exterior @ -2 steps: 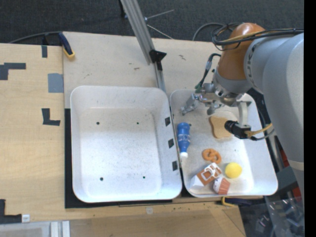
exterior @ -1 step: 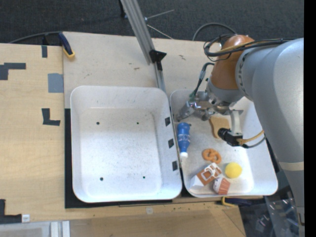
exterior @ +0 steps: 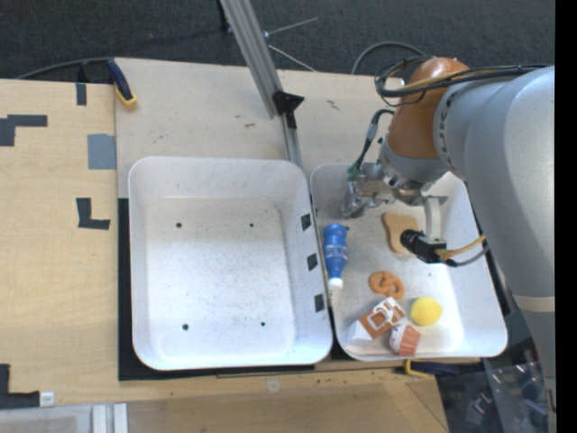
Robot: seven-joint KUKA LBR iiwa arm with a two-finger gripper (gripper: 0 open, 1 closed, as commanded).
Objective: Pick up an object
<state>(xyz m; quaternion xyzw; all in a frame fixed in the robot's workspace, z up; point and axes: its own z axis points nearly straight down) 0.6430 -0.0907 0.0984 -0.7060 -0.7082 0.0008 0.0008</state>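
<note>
Camera view from above the bench: the grey arm, with its orange band, reached in from the right and hung over the far end of the right bin. Its gripper sat low near that bin's far left corner, close to the wall shared with the left bin; whether it was released or clenched could not be told at this angle, and nothing could be seen in its grasp. A blue bottle lay along the right bin's left wall, just nearer than the gripper. A tan slice lay beside the wrist, partly under it. Toward the near edge were a pretzel, a yellow ball, and an orange-and-white carton touching a small cup.
</note>
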